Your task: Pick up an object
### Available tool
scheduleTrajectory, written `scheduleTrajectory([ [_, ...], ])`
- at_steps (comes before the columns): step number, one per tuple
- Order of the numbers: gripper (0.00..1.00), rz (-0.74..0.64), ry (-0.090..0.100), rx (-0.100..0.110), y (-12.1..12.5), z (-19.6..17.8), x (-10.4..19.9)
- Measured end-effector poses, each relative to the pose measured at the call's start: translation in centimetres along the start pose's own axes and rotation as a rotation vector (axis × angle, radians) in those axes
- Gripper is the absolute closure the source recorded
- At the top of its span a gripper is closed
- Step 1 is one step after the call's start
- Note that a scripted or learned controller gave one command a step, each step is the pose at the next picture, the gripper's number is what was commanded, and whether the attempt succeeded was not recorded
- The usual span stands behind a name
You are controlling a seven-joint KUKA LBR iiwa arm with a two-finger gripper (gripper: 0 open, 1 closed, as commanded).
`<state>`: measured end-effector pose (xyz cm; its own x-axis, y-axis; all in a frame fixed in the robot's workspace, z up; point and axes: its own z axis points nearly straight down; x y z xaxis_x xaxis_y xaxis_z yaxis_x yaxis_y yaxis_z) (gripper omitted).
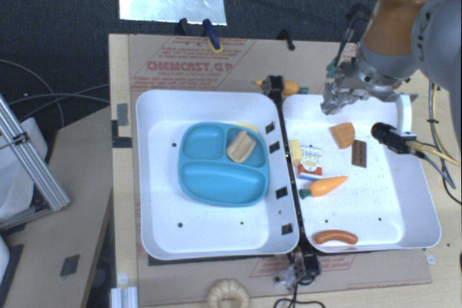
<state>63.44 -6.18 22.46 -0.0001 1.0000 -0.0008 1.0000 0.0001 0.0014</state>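
Bread chunk [343, 134]: tan, wedge-shaped, matte crust; sitting in the right bin [419, 220], toward its far edge, nearest of all pieces to the tool.
Gripper [330, 106]: hanging over the far-left corner of the right bin, just above the floor; grip state — cannot tell from this angle, nothing visibly held.
Key relation: bread lying just toward the near side and slightly right of the gripper tip; close but apart, no contact visible; short drop-and-shift looking enough, by judgement.
Chocolate bar [359, 153]: dark brown, flat, rectangular; long axis running far-to-near, just beside the bread on its near-right.
Carrot [328, 186]: orange, tapered, smooth plastic look; long axis across the bin, tip pointing right, mid-bin near the left wall.
Carton [310, 159]: small white box with red and blue print, between bread and carrot, hugging the left wall.
Sausage [335, 236]: reddish, rounded ends, glossy; lying along the near edge of the right bin, well apart from the tool.
Blue plate [216, 180]: sectioned, smooth plastic, centre of the left bin [166, 227]; pale bread roll [241, 146] resting in its far-right compartment.
Likely pick: bread chunk, being closest; chocolate crowding one side — possible snag.
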Motion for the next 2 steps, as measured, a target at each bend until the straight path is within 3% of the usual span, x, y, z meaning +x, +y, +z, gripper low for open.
scheduleTrajectory([
  [1, 1.0, -0.004, 0.001, -0.002, 0.7, -0.9, -0.1],
  [2, 1.0, -0.005, 0.0, 0.0, 1.3, 1.0, 0.5],
])
